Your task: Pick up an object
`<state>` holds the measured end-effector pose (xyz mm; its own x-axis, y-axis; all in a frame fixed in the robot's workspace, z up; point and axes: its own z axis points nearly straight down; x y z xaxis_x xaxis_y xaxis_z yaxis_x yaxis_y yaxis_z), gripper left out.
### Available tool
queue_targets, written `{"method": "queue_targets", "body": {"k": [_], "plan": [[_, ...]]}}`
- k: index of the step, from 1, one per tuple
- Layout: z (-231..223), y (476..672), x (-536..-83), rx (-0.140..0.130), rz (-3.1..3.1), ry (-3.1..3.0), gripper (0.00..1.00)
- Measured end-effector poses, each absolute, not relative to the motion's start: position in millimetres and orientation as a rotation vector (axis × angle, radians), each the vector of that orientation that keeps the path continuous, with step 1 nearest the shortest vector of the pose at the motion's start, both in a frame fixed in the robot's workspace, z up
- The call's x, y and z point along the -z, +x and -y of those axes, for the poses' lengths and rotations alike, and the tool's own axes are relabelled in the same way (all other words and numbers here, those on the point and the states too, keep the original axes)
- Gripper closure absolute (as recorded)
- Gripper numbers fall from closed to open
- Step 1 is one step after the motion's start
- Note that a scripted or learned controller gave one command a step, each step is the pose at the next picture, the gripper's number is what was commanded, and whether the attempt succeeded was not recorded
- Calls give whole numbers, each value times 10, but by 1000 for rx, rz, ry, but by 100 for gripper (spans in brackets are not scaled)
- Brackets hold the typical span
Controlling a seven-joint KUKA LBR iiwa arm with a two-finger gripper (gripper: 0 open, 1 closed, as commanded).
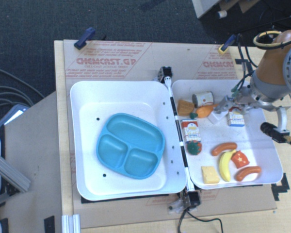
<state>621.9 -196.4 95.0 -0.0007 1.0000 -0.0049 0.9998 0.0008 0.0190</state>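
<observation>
Carrot [204, 112], a small orange toy, lies at ten o'clock in the right bin [276, 164], beside the can [202, 99]. We judge it light, stiff, slippery; grip across its middle. Gripper [228, 106] hovers just beside it; its spread we cannot tell.

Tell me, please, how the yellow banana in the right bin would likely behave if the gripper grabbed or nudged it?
The banana looks like smooth toy plastic, so probably light, stiff and a bit slippery. Its curve may make it pivot when pushed. Sausages flank it closely, so they would likely shift too.
</observation>
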Motion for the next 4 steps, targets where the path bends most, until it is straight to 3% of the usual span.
{"method": "queue_targets", "body": {"k": [1, 2, 3, 4], "plan": [[1740, 5693, -956, -22, -2201, 2206, 0], [1628, 5514, -959, -24, -2195, 2204, 0], [1574, 6236, -961, -19, -2207, 2207, 0], [1626, 5091, -840, 2, -2222, 2224, 0]]}}
